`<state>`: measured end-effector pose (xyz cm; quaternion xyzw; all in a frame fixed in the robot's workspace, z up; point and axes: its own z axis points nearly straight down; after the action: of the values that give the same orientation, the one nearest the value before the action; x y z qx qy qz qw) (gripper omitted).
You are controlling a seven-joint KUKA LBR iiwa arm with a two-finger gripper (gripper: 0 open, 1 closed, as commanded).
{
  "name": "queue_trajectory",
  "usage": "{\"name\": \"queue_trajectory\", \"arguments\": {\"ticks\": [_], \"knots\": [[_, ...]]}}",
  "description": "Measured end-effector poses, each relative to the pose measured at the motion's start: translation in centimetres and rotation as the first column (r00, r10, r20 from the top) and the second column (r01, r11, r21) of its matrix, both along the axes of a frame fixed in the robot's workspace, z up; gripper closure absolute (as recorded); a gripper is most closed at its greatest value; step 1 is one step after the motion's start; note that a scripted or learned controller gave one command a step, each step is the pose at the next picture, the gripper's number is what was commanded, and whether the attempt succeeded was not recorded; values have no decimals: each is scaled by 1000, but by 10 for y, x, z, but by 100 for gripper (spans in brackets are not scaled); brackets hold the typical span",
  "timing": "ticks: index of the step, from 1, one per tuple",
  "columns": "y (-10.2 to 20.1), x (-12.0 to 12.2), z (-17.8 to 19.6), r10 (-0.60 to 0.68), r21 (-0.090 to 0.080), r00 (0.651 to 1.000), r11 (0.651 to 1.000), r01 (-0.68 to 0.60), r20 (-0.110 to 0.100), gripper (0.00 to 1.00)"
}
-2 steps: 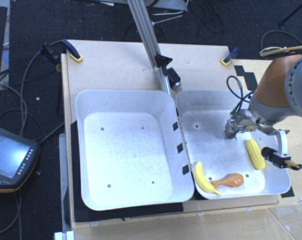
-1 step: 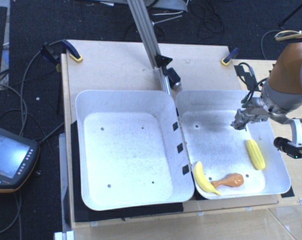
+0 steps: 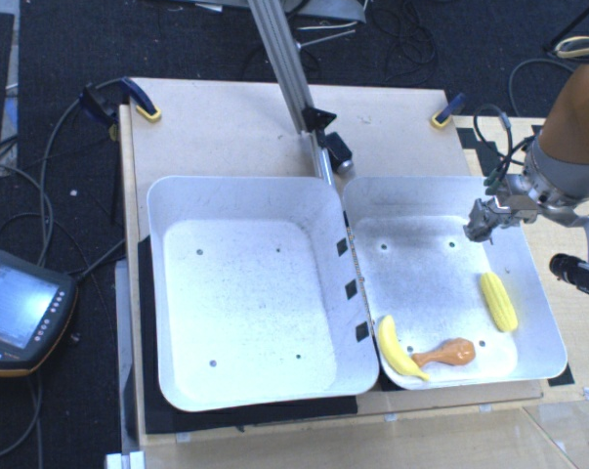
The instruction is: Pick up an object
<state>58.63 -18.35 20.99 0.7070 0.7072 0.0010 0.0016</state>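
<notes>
Hovering over the right bin (image 3: 538, 291), gripper (image 3: 482, 225) grips nothing; corn cob (image 3: 497, 301) nearby.

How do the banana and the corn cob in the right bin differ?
The banana is curved; the corn cob is straight and stubby. The banana lies at the bin's near left corner, against the divider side; the corn cob lies near the right wall. The banana's surface looks smooth, the corn cob's ribbed. Both are yellow, lying flat, apart from the claw.
</notes>
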Motion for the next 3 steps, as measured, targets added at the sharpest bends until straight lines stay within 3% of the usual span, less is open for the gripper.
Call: {"name": "queue_trajectory", "arguments": {"ticks": [3], "knots": [[159, 33, 23, 5, 2, 1000, 1000, -5, -3, 100]]}}
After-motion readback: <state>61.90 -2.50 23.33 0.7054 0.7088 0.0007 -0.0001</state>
